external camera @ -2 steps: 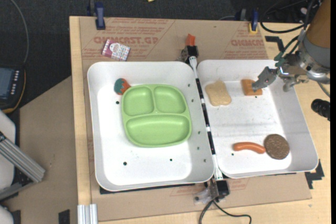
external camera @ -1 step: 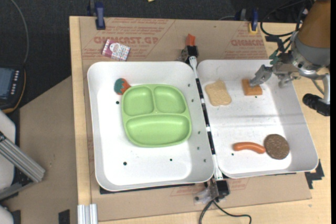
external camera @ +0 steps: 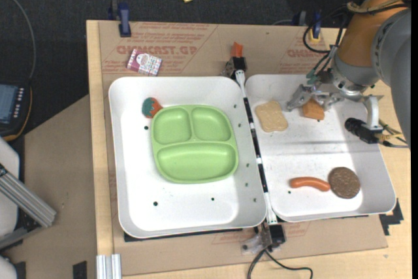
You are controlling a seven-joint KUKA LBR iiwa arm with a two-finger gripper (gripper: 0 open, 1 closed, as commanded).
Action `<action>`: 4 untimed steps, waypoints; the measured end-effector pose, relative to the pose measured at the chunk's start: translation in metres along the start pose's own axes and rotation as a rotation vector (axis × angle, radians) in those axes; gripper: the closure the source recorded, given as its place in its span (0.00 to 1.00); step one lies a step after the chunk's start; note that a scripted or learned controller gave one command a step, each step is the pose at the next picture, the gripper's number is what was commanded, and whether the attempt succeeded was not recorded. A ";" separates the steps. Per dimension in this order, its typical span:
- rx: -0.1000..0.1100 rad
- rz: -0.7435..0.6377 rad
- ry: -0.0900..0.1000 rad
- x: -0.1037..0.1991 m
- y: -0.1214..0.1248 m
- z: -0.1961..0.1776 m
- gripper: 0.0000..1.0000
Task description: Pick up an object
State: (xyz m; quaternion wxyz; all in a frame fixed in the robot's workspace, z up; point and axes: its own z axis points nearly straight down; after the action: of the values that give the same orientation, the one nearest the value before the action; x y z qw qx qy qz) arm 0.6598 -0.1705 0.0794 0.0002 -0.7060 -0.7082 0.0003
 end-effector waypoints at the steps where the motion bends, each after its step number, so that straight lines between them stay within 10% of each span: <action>1: -0.007 0.001 -0.003 -0.001 0.001 -0.017 1.00; 2: -0.006 0.001 -0.003 -0.001 0.001 -0.016 0.00; 3: 0.004 0.006 0.001 -0.020 -0.046 -0.007 0.00; 4: -0.003 0.004 -0.001 -0.019 -0.043 -0.018 1.00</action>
State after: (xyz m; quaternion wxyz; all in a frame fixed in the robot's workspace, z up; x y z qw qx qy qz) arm 0.6173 -0.1894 0.0975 -0.0011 -0.7074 -0.7068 -0.0005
